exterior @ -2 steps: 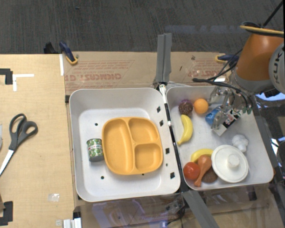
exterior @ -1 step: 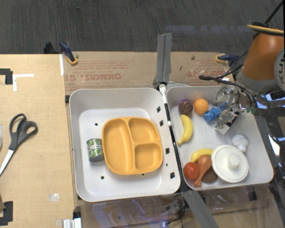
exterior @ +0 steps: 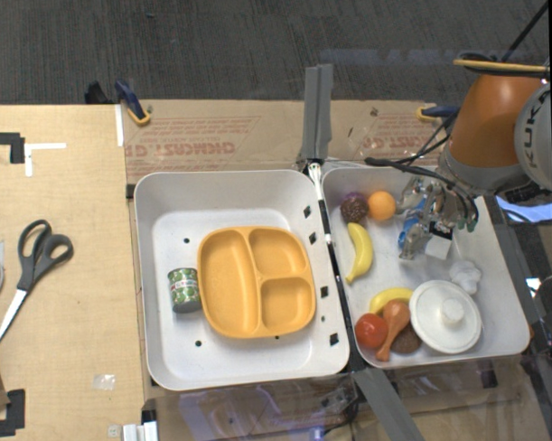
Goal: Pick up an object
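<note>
A pale wooden bench (exterior: 63,349) lies under the camera, with a sheet of brown cardboard (exterior: 219,136) behind two shallow white plastic bins set side by side. A pair of black-handled scissors (exterior: 29,269) lies on the wood at the left.

The left bin (exterior: 163,355) holds an orange plastic plate with three compartments (exterior: 257,281), and a small green-labelled can (exterior: 183,290) lies on its side just beside the plate's left edge.

The right bin (exterior: 504,279) holds the loose objects. Near its back wall a dark purple bunch of grapes (exterior: 353,207) sits beside a small orange ball-shaped fruit (exterior: 381,205). A yellow banana (exterior: 358,250) lies just in front of them along the left wall. Toward the front, a red tomato-like fruit (exterior: 370,329), a brown drumstick shape (exterior: 394,326) and a second yellow piece (exterior: 389,299) cluster together, touching a round white lidded bowl (exterior: 447,316). A crumpled whitish item (exterior: 466,273) rests near the bowl's far side.

The grey arm with the orange band (exterior: 490,126) reaches in from the right, and its gripper (exterior: 425,230) hangs low over the back middle of the right bin, close to the orange fruit. Whether the claw is wide or closed cannot be told.
</note>
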Controlling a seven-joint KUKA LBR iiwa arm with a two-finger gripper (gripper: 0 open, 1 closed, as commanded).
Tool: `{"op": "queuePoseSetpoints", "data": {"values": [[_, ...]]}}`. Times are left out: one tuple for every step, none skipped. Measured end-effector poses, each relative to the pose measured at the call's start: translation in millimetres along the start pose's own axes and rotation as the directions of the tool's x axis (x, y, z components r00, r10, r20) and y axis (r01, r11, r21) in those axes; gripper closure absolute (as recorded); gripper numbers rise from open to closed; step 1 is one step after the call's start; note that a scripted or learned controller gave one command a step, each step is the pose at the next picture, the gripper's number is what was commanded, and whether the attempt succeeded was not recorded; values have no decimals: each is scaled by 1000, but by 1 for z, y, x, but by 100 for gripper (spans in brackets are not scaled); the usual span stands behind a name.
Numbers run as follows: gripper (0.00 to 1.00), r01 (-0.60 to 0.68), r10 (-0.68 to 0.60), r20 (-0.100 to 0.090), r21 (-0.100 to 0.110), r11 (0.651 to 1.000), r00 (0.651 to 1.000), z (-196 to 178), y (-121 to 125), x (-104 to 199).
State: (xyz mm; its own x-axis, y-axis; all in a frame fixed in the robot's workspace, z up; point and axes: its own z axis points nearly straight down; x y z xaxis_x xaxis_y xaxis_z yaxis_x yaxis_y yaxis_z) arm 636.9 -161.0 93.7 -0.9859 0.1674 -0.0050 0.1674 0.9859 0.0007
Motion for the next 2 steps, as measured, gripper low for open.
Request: {"op": "queuePoseSetpoints", "data": {"values": [[0,-169,169,-1,1,986,986,1,45,1],[0,-105,105,-1,1,994,994,0,-1,25]]}}
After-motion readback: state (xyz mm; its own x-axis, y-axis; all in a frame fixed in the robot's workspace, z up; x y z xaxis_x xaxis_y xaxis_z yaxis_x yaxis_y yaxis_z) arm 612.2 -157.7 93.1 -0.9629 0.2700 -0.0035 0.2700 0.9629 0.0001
